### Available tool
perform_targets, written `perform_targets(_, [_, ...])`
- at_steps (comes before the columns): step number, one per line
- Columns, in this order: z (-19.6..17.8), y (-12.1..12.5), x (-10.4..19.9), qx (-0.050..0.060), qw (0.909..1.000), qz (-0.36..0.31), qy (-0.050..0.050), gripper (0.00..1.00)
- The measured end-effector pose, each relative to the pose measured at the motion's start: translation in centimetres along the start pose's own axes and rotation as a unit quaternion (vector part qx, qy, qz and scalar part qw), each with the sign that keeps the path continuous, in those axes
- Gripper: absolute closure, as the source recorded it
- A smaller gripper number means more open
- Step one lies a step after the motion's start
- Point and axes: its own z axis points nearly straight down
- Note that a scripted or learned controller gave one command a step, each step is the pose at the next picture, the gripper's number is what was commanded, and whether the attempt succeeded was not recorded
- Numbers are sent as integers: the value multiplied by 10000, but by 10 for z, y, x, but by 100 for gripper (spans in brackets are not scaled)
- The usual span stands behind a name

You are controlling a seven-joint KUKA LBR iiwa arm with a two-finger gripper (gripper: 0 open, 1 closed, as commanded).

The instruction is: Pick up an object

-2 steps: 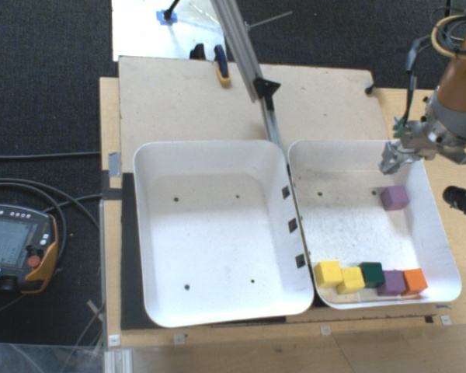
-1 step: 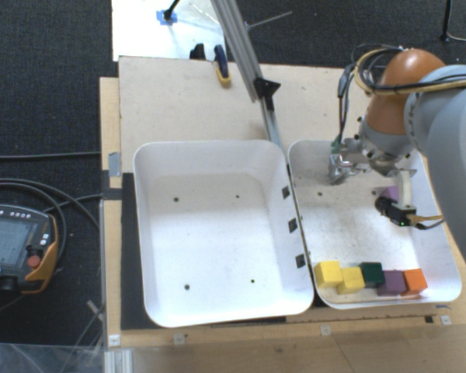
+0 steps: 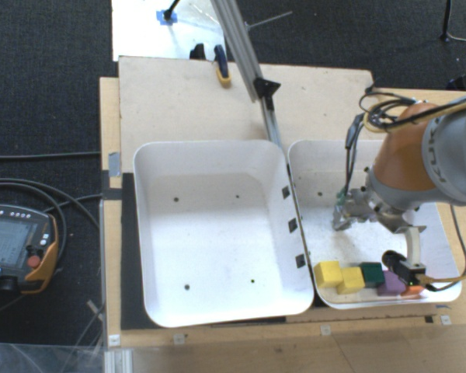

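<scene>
The right edge cuts off the arm (image 3: 427, 154); the left edge cuts off the control pendant (image 3: 12, 247). Robot hardware hides part of the purple block (image 3: 390, 287) and most of a small orange item (image 3: 413, 292), possibly another block.

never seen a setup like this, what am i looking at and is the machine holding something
It is one photo from a camera fixed above a bench, looking down at a slant. The grey robot arm with an orange band reaches in from the right. Its metal tool hangs over the right shallow white bin, beside the left shallow white bin. Along the right bin's near edge lie a yellow cube, a second yellow block, a dark green block and a purple block. I see no object held in the tool.
</scene>
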Motion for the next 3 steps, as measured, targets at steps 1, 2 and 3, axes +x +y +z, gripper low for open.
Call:
perform_targets(1, [-161,16,45,-84,10000,-44,-8,100])
perform_targets(2, [-71,0,-2,7,10000,16,-11,100])
perform_targets(3, [-158,-51,33,-66,10000,-38,-2,100])
